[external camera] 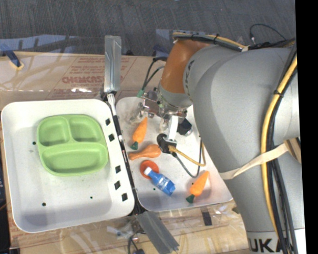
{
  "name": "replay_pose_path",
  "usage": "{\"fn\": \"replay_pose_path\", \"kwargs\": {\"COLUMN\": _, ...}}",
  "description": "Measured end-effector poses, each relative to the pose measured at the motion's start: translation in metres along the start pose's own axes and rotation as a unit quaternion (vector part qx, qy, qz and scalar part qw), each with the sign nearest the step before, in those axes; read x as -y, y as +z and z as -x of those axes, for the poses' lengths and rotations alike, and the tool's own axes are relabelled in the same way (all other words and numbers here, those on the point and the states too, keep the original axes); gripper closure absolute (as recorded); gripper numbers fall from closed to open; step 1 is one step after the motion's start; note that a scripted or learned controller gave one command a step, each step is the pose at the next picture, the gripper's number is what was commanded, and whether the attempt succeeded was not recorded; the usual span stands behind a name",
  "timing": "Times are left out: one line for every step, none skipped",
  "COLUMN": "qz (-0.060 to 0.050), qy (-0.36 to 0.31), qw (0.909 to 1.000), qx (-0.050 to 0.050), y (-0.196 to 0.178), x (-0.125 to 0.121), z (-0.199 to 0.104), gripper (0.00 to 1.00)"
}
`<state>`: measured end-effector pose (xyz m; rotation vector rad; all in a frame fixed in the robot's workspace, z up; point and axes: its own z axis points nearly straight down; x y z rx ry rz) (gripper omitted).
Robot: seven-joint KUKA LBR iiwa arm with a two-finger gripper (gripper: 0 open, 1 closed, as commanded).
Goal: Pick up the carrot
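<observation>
Small orange plastic toy carrot w/ green stem (139,131) lies near right white bin's (219,192) back-left corner, prob. light, stiff, slick; best pinched mid-body; two-finger gripper's (159,109) state can't be told.

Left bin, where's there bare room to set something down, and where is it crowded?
The left bin has bare floor all round the green divided plate, widest below it. The right bin is crowded: two carrots, a blue bottle, a chicken leg and the gripper.
</observation>
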<state>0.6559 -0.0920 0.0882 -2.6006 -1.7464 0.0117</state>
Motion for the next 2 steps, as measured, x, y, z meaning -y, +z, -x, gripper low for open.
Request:
{"fn": "replay_pose_path", "kwargs": {"qz": -0.004, "qy": -0.004, "qw": 1.0000, "qx": 0.001, "y": -0.006, "x": 0.001, "z": -0.001, "gripper": 1.00}}
{"fn": "replay_pose_path", "kwargs": {"qz": 0.004, "qy": 0.011, "qw": 0.9999, "qx": -0.001, "y": -0.125, "x": 0.017, "z": -0.043, "gripper": 1.00}}
